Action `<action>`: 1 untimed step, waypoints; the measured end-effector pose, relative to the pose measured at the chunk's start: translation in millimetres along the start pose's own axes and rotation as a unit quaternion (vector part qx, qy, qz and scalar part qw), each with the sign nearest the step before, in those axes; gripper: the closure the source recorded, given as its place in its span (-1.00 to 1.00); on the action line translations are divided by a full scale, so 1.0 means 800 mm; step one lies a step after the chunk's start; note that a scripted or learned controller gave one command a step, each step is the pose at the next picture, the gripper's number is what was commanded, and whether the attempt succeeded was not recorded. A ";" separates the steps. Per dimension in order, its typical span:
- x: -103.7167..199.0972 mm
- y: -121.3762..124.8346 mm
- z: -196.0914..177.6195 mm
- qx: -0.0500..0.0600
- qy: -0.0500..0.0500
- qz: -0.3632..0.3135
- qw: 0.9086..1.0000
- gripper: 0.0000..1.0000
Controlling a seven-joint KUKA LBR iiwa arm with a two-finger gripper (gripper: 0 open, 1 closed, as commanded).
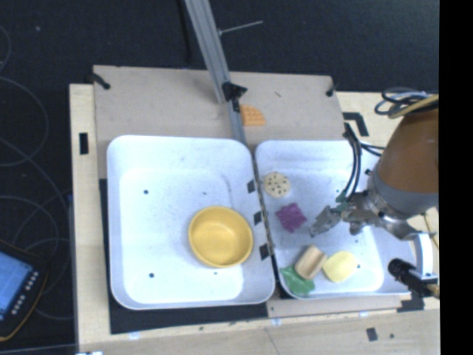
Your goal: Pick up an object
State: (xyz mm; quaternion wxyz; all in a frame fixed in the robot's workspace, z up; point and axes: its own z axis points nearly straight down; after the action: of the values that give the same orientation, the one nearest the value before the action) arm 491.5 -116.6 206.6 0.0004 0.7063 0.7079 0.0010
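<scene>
The purple block point(290, 217) lies mid-frame in the right bin point(310, 155), beside a spotted disc point(277, 184). Just to its right you see the gripper point(325, 222), fingers apart, clasping nothing: no object is lifted yet.

Pale wooden table point(177, 331), rectangular, edges visible at left and near sides. Brown cardboard sheet point(170, 102) laid flat on its far half, black clips at both far corners. Grey metal post point(209, 43), slanting from the far edge toward the table's middle. Small orange waffled square point(252, 116) beside the post's base. Dark black floor point(44, 35) surrounding, with thin black cables point(22, 161) looping at left. Blue-lit handheld screen point(15, 283), near left corner. Lighting even, overhead.
</scene>
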 end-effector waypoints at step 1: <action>0.000 0.000 0.000 0.000 0.000 0.001 1.000 -1.00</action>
State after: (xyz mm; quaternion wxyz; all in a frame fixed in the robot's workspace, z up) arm 491.5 -116.7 206.5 0.0006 0.7071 0.7071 0.0012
